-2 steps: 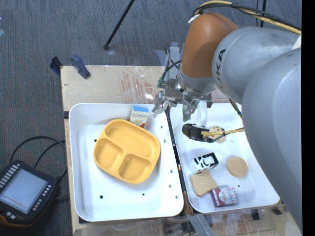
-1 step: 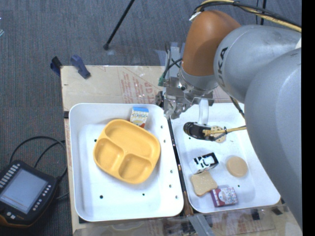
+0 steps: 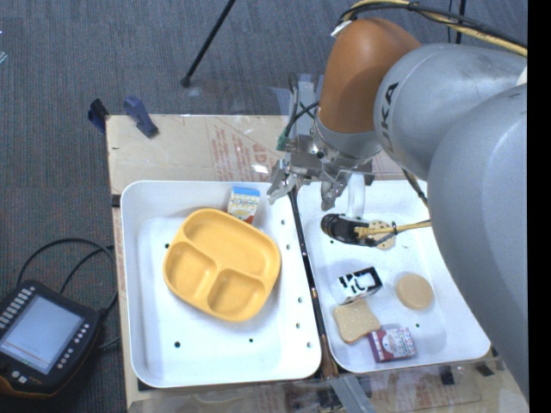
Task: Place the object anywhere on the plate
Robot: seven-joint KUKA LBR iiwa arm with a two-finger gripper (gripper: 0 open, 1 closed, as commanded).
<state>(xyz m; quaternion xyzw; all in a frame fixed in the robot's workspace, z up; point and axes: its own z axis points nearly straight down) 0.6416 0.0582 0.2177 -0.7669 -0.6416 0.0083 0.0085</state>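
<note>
A yellow plate with three compartments lies in the left bin. Just behind its far edge stands a small white and blue carton. My gripper hangs over the divider between the two bins, near their back edge and a little right of the carton. It is open, its fingers are spread, and nothing is between them. In the right bin lie a toast slice, a round tan biscuit, a small black and white piece and a red packet.
The right bin holds its things in the front half. A bare strip of the wooden bench runs behind the bins. A tablet pendant lies on the floor at the left. The arm's bulk fills the upper right.
</note>
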